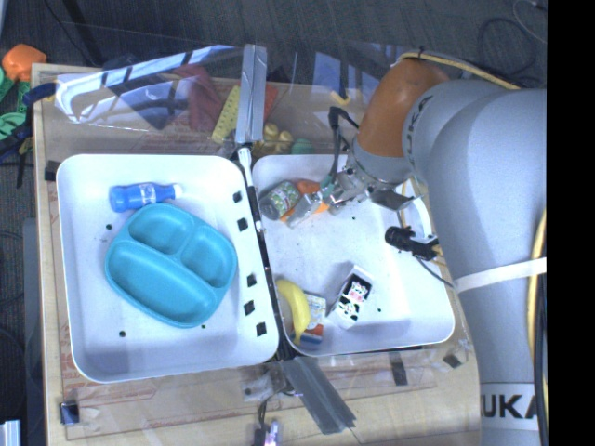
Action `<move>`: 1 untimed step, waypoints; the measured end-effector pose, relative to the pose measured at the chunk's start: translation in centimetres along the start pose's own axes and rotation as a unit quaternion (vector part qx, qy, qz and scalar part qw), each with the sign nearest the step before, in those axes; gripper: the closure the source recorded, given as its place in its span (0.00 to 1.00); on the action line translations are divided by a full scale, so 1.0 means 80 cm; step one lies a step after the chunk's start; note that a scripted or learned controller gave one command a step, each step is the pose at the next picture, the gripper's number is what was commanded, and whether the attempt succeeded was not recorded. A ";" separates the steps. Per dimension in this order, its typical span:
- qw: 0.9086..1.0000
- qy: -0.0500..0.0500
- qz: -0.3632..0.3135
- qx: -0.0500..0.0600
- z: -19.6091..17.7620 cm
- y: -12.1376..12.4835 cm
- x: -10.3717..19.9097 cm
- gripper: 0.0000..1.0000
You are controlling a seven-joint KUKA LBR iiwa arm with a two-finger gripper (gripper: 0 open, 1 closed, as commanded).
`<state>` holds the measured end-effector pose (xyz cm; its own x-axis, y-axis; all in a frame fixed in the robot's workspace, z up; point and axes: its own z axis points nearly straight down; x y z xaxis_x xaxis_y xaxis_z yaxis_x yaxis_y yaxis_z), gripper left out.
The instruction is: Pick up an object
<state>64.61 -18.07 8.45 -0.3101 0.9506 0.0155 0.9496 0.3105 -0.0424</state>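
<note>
My gripper point(340, 191) reaches down into the far part of the right bin point(409, 319), under the orange wrist band. Its tip is right beside a small orange object point(314, 204) and a crumpled silver and green packet point(279, 199) near the bin's far left corner; whether it touches them is unclear. A yellow banana point(296, 305) lies at the bin's near left, with a small packet point(314, 333) at its end. To the right of the banana sits a black and white patterned box point(353, 295).
The left bin point(84, 342) holds a blue divided plate point(172, 263) and a blue bottle point(144, 194) lying at its far side. A divider point(253, 277) separates the bins. The grey arm point(483, 184) covers the right bin's right side. Clutter lies behind the bins.
</note>
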 end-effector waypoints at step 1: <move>1.000 -0.003 -0.004 -0.003 -0.009 0.003 0.001 1.00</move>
<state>64.88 -17.94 9.16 -0.3172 0.9483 0.0106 0.9476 0.3173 -0.0358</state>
